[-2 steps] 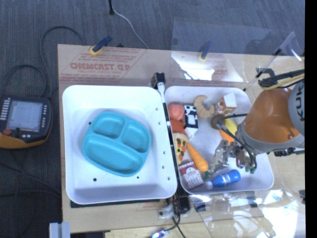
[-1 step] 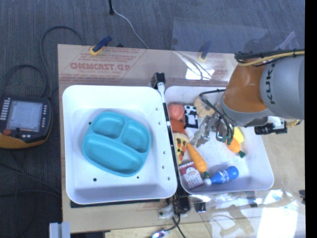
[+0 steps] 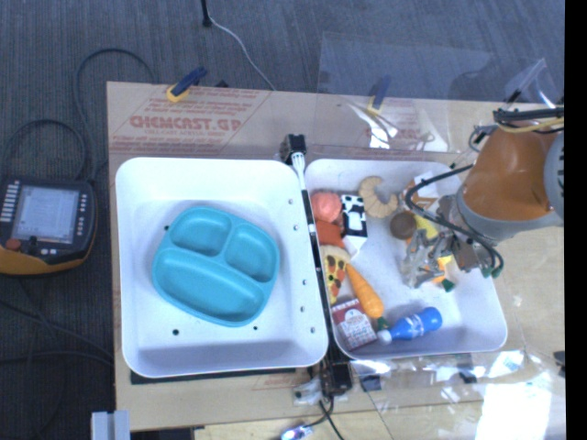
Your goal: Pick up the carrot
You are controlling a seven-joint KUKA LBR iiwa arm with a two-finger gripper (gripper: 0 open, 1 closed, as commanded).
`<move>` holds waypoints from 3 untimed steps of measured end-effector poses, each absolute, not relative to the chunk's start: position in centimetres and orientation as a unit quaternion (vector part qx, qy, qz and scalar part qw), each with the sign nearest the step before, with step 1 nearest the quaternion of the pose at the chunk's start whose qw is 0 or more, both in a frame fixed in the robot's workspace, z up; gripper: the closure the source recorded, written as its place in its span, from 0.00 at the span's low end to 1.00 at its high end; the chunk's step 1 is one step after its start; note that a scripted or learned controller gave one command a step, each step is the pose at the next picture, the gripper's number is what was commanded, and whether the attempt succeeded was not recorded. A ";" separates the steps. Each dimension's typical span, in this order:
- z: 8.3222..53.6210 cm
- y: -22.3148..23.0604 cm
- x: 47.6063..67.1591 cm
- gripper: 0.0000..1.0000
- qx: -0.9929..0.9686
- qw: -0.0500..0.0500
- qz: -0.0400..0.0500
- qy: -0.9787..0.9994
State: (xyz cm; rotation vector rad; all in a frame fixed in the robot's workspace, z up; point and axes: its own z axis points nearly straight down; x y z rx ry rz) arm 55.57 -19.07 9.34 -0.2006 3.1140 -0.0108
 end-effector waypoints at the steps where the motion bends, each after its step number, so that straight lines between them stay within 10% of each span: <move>1: 9.2 -19.0 55.4 0.00 -0.064 0.009 -0.003 0.998; 2: 10.5 -19.0 55.8 1.00 -0.064 0.013 -0.004 0.998; 3: 9.4 -15.6 53.3 1.00 -0.162 0.011 -0.007 0.987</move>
